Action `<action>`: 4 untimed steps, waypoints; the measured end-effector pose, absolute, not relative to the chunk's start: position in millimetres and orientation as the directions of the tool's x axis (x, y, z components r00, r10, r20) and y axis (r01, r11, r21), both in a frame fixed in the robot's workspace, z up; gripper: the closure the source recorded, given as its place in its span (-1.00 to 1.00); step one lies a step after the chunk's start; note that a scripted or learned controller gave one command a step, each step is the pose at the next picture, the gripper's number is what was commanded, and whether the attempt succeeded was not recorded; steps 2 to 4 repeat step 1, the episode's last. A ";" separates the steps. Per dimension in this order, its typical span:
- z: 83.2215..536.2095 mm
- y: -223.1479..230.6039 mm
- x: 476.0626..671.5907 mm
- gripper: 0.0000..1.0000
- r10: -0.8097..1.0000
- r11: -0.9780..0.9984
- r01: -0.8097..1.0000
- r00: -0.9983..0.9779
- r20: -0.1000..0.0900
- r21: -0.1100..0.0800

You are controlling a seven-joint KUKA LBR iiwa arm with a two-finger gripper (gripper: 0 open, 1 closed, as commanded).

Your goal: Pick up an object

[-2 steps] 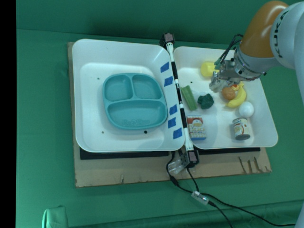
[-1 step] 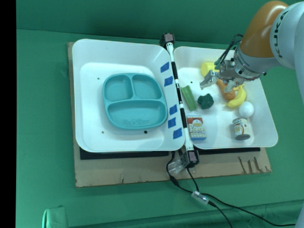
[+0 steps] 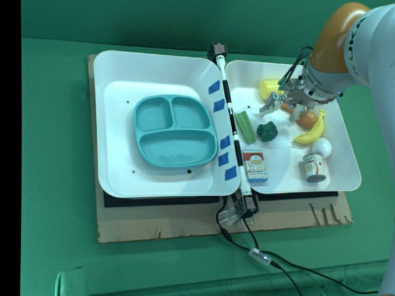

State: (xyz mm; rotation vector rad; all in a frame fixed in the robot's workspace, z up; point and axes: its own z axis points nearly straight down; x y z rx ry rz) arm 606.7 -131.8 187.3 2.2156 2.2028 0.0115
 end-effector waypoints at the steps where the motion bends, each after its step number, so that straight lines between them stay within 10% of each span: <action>1: 204.7 -135.1 609.9 1.00 1.000 -0.011 0.999 0.011 -0.015 0.035; 4: 204.7 -135.1 609.9 1.00 1.000 -0.011 0.999 0.011 -0.015 0.035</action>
